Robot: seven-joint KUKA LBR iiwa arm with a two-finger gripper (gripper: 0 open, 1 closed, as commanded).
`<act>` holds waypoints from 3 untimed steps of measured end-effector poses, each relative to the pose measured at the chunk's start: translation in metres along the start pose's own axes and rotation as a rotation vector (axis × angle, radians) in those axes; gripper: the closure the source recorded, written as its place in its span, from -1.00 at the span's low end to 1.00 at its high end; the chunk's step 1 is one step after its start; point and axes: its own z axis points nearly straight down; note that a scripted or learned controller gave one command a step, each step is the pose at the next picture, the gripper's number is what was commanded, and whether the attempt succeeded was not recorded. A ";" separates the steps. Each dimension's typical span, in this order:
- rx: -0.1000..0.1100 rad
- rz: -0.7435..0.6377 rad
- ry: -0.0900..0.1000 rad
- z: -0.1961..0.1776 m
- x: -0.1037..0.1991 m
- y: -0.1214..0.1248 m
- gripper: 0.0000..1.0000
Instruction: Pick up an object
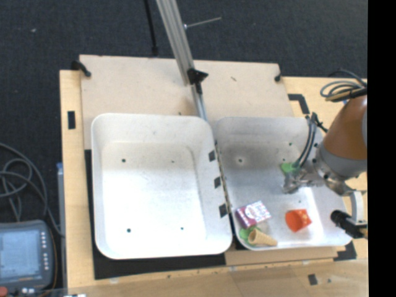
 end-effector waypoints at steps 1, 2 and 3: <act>-0.001 -0.003 -0.002 -0.048 -0.008 -0.004 1.00; -0.004 -0.011 -0.003 -0.112 -0.014 -0.002 1.00; 0.003 -0.013 -0.001 -0.111 -0.015 -0.001 1.00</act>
